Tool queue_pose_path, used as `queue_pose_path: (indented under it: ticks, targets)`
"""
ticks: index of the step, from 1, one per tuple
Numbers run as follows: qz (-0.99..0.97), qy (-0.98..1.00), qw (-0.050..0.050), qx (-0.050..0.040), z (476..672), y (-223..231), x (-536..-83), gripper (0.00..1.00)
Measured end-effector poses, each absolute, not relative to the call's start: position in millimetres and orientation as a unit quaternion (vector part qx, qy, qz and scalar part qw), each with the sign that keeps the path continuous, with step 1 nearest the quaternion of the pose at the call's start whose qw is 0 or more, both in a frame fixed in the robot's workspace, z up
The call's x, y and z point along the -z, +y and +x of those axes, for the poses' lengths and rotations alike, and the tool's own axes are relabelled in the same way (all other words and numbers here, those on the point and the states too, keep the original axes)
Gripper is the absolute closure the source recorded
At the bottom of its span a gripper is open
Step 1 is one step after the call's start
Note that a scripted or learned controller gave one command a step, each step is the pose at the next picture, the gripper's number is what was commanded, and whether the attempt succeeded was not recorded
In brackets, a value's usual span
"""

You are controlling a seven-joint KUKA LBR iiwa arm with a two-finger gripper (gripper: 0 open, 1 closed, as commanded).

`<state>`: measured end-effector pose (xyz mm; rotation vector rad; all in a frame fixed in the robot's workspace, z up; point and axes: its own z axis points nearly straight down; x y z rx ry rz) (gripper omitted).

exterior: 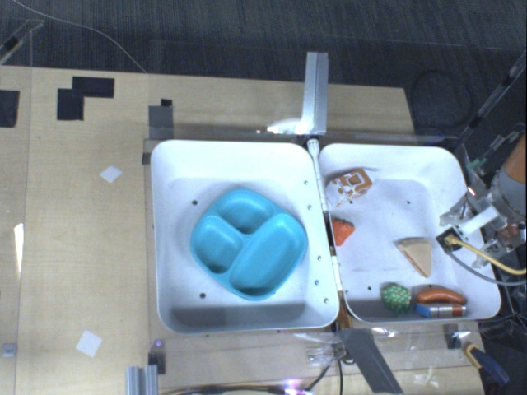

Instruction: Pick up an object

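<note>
The right bin (387, 179) holds five small things, any of which could be picked. Near its top left lies a pretzel (350, 184), brown and white, with loops and holes, flat on the floor of the bin. Below it, against the wall between the two bins, is a strawberry (342, 230), orange-red, with a pointed shape and a bit of dark green at the top. Toward the right of the middle lies a wedge (417, 256), pale tan and triangular, smooth like a slice of cheese or bread, with its point down. Along the bottom wall sits a green ball (396, 297) with a bumpy, knobby surface. Just beside it to the right is a hot dog (440, 297), a long orange-brown piece with a glossy look, and under it a small blue and red part that I cannot identify.

The left bin (173, 220) holds a plate (249, 243), light blue, smooth plastic, with rounded corners and three compartments. It lies tilted a little in the middle of the bin.

Both bins are white, shallow, with rounded corners and small dark holes in the floor. They stand on a bench (74, 245) of light wood.

The gripper (461, 225) is at the right edge of the right bin, over its rim, well apart from the wedge. It is grey and white metal with a yellow cable. I cannot tell how its tips stand, and nothing is seen between them.
</note>
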<state>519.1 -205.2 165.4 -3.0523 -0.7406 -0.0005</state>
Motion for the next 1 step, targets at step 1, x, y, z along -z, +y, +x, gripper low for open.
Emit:
queue_pose_path:
  ticks: [1]
  targets:
    - [-0.995,-0.103,-0.005,0.0134,495.4,-187.2,-95.4,0.00]
